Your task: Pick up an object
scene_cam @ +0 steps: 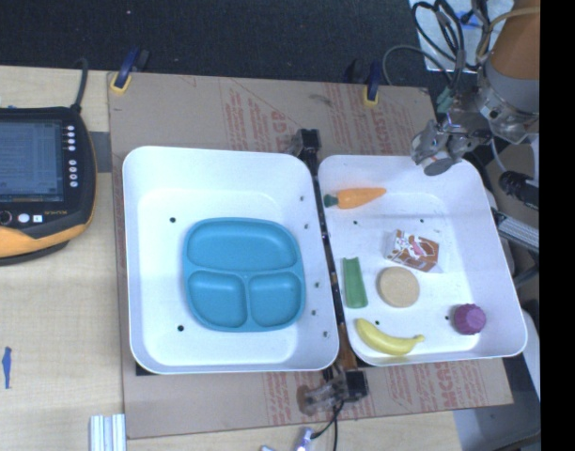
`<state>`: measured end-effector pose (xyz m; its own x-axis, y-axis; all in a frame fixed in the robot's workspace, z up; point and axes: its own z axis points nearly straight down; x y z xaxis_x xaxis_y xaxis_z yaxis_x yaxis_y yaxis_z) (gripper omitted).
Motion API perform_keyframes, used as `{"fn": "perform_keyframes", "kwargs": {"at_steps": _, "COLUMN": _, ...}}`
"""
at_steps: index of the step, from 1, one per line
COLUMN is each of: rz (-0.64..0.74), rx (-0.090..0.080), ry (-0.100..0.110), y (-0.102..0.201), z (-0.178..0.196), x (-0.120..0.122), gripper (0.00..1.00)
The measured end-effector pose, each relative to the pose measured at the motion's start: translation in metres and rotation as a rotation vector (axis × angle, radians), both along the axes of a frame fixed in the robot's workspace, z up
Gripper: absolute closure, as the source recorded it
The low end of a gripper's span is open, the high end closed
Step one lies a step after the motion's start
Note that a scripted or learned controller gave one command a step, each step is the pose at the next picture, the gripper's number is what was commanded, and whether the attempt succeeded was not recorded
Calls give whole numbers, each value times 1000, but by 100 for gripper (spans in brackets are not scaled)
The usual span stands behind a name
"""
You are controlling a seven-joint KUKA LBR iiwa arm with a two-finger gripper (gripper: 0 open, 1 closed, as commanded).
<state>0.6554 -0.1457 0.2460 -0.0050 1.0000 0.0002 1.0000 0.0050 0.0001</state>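
Observation:
The right bin (pixel 475 205) holds an orange carrot (pixel 360 196) near its back left, a red and white wrapped item (pixel 414 249) in the middle, a round tan cookie (pixel 398 287), a green bar (pixel 353 282), a yellow banana (pixel 388 337) at the front and a purple item (pixel 469 318) at the front right. My gripper (pixel 438 154) hangs over the back right corner of this bin, above and right of the carrot, with nothing seen between its fingers.
The left bin (pixel 147 252) holds a blue divided plate (pixel 243 272). A teach pendant (pixel 34 181) lies on the bench at far left. Cables and clamps sit behind the bins at the cardboard's back edge.

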Motion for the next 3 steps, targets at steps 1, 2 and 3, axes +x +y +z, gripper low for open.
{"fn": "perform_keyframes", "kwargs": {"at_steps": 1, "rz": 0, "rx": 1, "ry": 5, "y": 50, "z": 4, "x": -5, "gripper": 100}}
{"fn": "perform_keyframes", "kwargs": {"at_steps": 2, "rz": 2, "rx": -1, "ry": 5, "y": 106, "z": -15, "x": -52, "gripper": 100}}
{"fn": "perform_keyframes", "kwargs": {"at_steps": 3, "rz": 2, "rx": -2, "ry": 5, "y": 156, "z": -24, "x": -54, "gripper": 100}}
